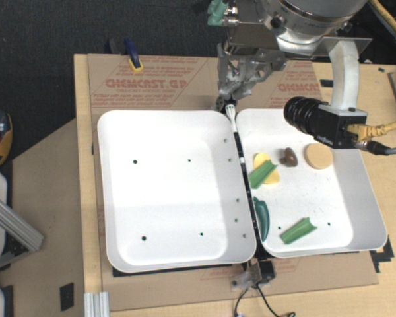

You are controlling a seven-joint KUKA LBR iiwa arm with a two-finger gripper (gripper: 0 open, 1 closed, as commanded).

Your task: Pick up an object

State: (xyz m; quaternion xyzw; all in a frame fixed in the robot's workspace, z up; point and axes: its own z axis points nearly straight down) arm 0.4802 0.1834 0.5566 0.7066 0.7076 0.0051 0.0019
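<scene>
The right bin [363,203] holds several small objects. A green block [263,174] lies across a yellow piece [269,162] near the divider. A small brown lump [288,156] and a tan round disc [319,156] sit further back. A dark green curved piece [261,218] lies along the bin's left wall, and a second green block [297,230] rests near the front. My gripper [232,92] hangs over the back edge where the two bins meet, well behind all of these objects, with nothing visible in it.
The left bin [119,177] shows a few small dark dots on its floor. A black cylinder [311,120] on a white bracket juts over the right bin's back. A yellow and blue clamp [133,57] sits on the cardboard at back left.
</scene>
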